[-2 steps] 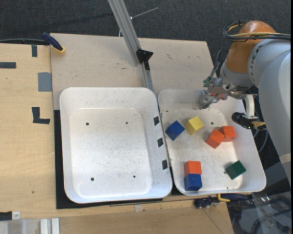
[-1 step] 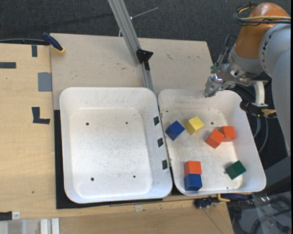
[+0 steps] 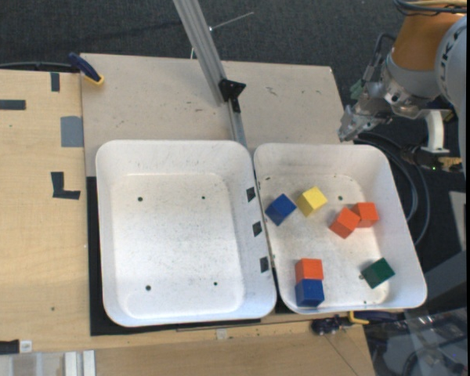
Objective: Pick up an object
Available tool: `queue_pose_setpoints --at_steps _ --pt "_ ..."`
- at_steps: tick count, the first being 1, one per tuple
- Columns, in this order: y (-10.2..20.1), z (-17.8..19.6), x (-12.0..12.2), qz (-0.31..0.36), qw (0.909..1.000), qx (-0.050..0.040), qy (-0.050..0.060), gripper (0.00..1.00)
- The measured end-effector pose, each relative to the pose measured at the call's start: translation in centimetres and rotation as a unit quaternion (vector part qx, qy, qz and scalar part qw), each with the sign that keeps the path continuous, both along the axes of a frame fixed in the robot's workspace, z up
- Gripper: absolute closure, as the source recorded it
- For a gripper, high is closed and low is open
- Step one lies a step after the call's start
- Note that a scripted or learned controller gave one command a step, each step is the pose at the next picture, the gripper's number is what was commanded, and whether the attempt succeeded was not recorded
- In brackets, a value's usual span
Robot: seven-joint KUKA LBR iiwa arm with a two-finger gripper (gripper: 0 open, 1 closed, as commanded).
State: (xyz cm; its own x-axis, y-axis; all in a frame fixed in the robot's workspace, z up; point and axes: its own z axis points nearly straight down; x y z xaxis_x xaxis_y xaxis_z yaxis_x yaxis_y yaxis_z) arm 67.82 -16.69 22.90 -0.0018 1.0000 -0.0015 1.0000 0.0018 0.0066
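While no writing reads, fingers (image 3: 349,128) state unclear, above right bin (image 3: 392,180), blocks inside.

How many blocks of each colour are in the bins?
Orange: 3
Blue: 2
Yellow: 1
Green: 1
Total: 7, all in the right bin.
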Motion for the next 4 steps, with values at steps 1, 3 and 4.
queue_pose_setpoints --at_steps 1,3,4 --pt "0.0 3.0 0.1 0.0 1.0 0.0005 0.002 1.0" --pt "10.5 2.9 -0.6 0.002 1.0 0.0017 0.003 1.0" --pt "15.4 1.7 -2.5 0.002 1.0 0.0013 0.005 1.0"
